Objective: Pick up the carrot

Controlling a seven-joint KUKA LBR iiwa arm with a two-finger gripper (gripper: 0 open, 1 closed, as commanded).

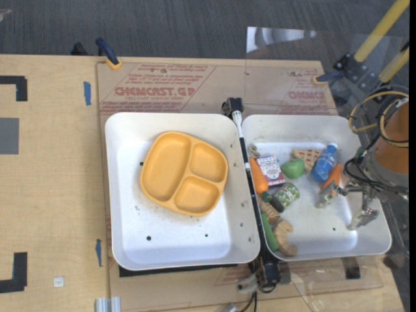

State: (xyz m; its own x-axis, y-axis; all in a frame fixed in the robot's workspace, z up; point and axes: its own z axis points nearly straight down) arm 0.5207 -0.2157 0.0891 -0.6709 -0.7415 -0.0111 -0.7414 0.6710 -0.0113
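1. The left bin (130, 239) bears a yellow divided plate (184, 172), well apart from the work.
2. The right bin (370, 239) holds a jumble of toy food along its left wall.
3. The arm (394, 142) reaches in at the right edge; its gripper (344, 203) hangs over the bin's right half with fingers spread, holding nothing.
4. The carrot (259, 177) lies against the left wall, touching a red carton (270, 168), near a green item (293, 168).
5. A good grasp likely means crossing the bin and closing across the carrot's width, clear of wall and carton.
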